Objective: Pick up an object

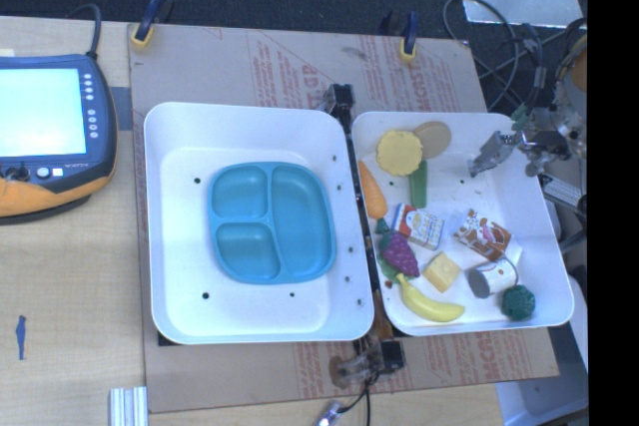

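We see the gripper (486,158) hanging over the upper right part of the right bin (544,214), reaching in from the right edge; nothing sits between its tips, and we cannot tell whether it is spread or closed. Below it in the same bin, apart from it, lie the toys: a brown-and-white packet (482,236) and a white cup with grey end (491,275), a dark green broccoli piece (518,302) in the lower right corner. Further left: yellow cheese cube (441,271), banana (429,303), purple grapes (399,253), a small carton (422,227), an orange carrot (371,192) along the left wall, a yellow round piece (399,153) touching a tan one (432,138), a green stick (418,185) below them. The left bin (170,214) holds a blue divided plate (271,220). A tablet-like pendant (50,130) sits far left on the bench.
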Controlling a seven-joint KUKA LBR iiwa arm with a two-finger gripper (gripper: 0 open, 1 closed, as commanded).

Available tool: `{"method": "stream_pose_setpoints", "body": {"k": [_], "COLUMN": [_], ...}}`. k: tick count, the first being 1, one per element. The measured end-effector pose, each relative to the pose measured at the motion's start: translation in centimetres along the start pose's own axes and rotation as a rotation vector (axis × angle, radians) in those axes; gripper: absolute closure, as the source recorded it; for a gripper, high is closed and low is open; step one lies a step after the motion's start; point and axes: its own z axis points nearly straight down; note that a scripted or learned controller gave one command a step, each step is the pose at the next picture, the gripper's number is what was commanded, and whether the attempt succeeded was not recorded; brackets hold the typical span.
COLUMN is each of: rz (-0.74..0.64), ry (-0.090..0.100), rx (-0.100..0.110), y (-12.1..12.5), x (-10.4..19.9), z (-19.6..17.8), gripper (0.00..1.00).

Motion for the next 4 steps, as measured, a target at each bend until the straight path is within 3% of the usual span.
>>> {"method": "stream_pose_setpoints", "body": {"k": [1,2,3,4], "rz": [-0.001,-0.002,-0.001,0.000], "ry": [-0.001,-0.003,-0.001,0.000], "rx": [0.002,-0.001,-0.002,0.001], "y": [2.9,5.2,8.3,8.2], "x": [5.7,8.2,6.6,7.9], "z": [11.6,13.9,13.8,13.8], "gripper": [0.00,0.00,0.00,0.00]}}
